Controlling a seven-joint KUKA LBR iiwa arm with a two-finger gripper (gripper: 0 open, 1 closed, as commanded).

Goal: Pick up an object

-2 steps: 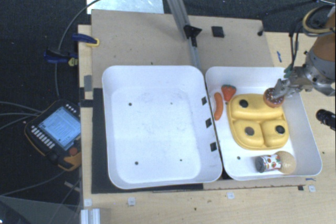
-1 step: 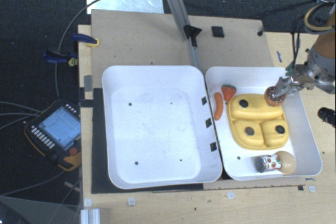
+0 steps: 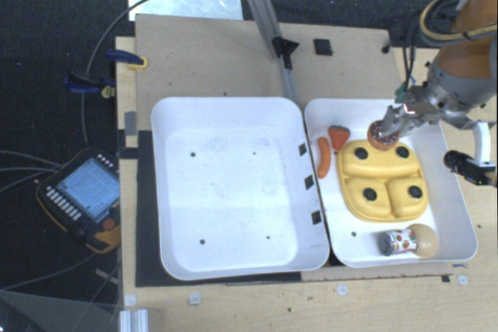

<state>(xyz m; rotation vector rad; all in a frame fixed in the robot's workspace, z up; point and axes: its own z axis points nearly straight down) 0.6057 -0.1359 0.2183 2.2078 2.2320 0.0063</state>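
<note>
A small round brownish object point(image 3: 380, 135) sits at the upper edge of a yellow four-lobed block point(image 3: 384, 180) in the right bin point(image 3: 459, 214), right of centre in the frame. The jaws point(image 3: 387, 127) hang directly over it; whether they grip it cannot be told. Left of the block lie an orange carrot-like piece point(image 3: 324, 156) and a red strawberry point(image 3: 338, 137). Below it rest a small can point(image 3: 398, 242) and a tan ball point(image 3: 423, 239). The left bin point(image 3: 167, 190) lies beside it on the tabletop point(image 3: 202, 58).

Yellow four-knobbed block point(image 3: 385, 181) lies flat in right bin point(image 3: 459, 237), beside carrot point(image 3: 324, 155) and strawberry point(image 3: 338, 137).
</note>
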